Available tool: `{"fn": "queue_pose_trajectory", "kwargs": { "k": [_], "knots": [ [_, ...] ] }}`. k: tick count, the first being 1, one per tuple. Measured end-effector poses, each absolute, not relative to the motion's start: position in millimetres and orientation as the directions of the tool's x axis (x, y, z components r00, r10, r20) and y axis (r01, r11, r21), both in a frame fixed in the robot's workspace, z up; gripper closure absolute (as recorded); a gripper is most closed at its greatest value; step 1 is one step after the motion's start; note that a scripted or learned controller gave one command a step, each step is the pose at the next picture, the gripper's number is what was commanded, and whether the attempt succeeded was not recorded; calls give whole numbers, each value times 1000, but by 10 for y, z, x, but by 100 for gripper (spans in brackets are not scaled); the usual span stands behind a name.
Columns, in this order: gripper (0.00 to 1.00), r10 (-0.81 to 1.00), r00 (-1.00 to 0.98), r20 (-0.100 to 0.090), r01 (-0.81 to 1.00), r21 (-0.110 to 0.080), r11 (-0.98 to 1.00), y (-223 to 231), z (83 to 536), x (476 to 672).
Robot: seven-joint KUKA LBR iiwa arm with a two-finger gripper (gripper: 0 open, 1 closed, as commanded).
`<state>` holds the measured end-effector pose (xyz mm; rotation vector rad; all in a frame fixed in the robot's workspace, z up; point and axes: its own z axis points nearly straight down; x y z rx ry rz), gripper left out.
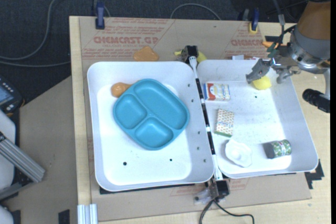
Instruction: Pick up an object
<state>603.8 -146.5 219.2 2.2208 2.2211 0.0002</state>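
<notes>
Lump of yellow (pixel 262 83), small and rounded, in the upper middle of the right bin (pixel 299 113), near its top rim. Directly above and touching or just over it, gripper (pixel 270 70), reaching in from the upper right of the frame on the grey arm (pixel 310 44). Cannot tell whether open or closed, nor whether clamped on the yellow lump: too blurred and too small.

Left of that, against the bin's left wall, red-and-white packet (pixel 217 92), lying flat. Just below it, patterned sachet (pixel 225 122), slightly tilted. Lower still, white crumpled piece (pixel 239 153) near the bottom rim. To its right, well apart from the gripper, small dark can (pixel 277 149) with a green label, lying on its side in the lower right corner.

Across the divide, in the left bin (pixel 105 160), blue divided plate (pixel 151 113), three compartments, turned at an angle, in the upper middle. Tucked at its upper left edge, orange object (pixel 119 89), partly hidden by the plate.

Above the bins, on the brown board (pixel 79 113), orange blob (pixel 145 53) near the top centre of the frame.
</notes>
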Motion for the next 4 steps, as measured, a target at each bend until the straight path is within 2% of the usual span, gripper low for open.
{"fn": "queue_pose_trajectory", "kwargs": {
  "k": [1, 2, 3, 4],
  "knots": [
    [0, 1000, -4, 3, 1000, -8, 4, -1031, 772, 5898],
    [0, 1000, 1, 2, 1000, -5, -1, -1005, 845, 5638],
    [100, 1000, 2, 1, 1000, 0, -2, -1007, 948, 5655],
    [0, 1000, 1, 1, 1000, -1, -1, -1007, 942, 5653]
  ]
}}
